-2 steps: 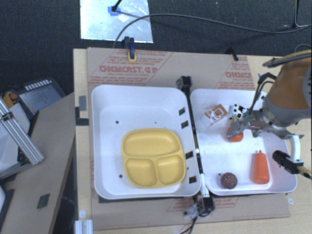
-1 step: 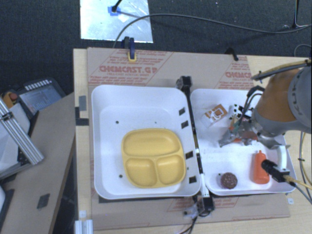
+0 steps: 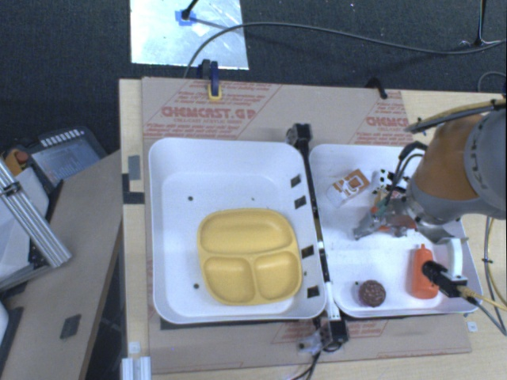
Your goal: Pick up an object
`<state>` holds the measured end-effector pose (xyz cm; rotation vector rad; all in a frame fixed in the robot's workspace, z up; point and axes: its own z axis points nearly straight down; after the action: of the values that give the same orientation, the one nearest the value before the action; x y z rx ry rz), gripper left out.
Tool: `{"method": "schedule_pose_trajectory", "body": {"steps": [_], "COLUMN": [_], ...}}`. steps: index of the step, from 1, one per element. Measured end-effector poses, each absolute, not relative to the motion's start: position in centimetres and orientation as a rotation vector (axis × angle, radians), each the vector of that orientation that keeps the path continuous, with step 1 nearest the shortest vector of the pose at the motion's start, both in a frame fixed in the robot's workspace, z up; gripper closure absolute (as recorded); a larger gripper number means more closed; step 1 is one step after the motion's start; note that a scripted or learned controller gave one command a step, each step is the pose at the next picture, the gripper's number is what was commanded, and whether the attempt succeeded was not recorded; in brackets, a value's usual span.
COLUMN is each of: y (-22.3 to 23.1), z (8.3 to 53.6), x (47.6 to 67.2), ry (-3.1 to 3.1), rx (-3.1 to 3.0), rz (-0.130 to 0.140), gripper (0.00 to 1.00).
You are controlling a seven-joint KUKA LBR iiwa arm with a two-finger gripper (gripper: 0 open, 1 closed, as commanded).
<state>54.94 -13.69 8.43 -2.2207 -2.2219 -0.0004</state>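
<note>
One small carton (image 3: 349, 186) is lying just up and left of the gripper (image 3: 372, 225) (its grip state is impossible to tell) in the right bin (image 3: 333, 248).

Shiny metal sheet (image 3: 188, 20) on dark floor beyond bench; yellow clamp (image 3: 214, 81) at cardboard's (image 3: 238, 109) far edge.

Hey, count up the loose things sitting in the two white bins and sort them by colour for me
Yellow: 1, the divided tray in the left bin
Orange: 1, the bottle
Brown: 1, the round ball
White and orange: 1, the small box
Total: 4; any items under the arm are hidden.
</note>
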Motion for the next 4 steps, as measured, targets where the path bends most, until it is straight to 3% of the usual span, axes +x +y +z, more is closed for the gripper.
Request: {"method": "schedule_pose_trajectory", "body": {"steps": [1, 3, 4], "y": [-13.7, -14.7, -14.7], "z": [9.6, 21.1, 21.4], "x": [55.0, 55.2, 55.3], "ry": [-2.223, -2.231, -2.228], "rx": [-2.224, -2.222, -2.218], "rz": [-0.003, -0.006, -0.002], "gripper": [1.00, 1.00, 1.00]}}
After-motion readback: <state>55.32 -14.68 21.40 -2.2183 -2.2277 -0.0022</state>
